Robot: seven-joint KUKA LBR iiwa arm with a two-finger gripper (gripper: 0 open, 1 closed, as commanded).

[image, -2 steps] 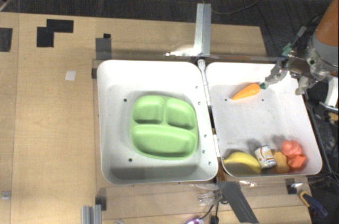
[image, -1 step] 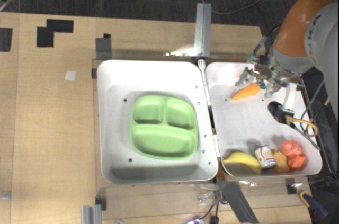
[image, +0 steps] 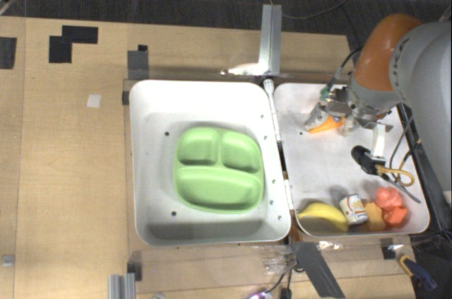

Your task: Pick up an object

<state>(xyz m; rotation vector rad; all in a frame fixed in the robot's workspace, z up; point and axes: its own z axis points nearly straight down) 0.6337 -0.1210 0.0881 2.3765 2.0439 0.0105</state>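
Reading left to right: a green divided plate [image: 219,169] lay in the left bin [image: 152,149]. In the right bin [image: 311,170] the gripper [image: 337,112] sat low beside an orange carrot-like piece [image: 321,126], which I judged my target because it lay apart from the banana [image: 321,215], small tin [image: 353,208] and red fruit [image: 390,200] crowded along the near wall; released or clenched, I could not tell.

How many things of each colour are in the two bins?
Green: 1, the divided plate
Yellow: 1, the banana
White: 1, the small can
Orange: 2, the carrot-like piece and the orange lump
Red: 1, the red lump, too blurred to be sure
Total: 6
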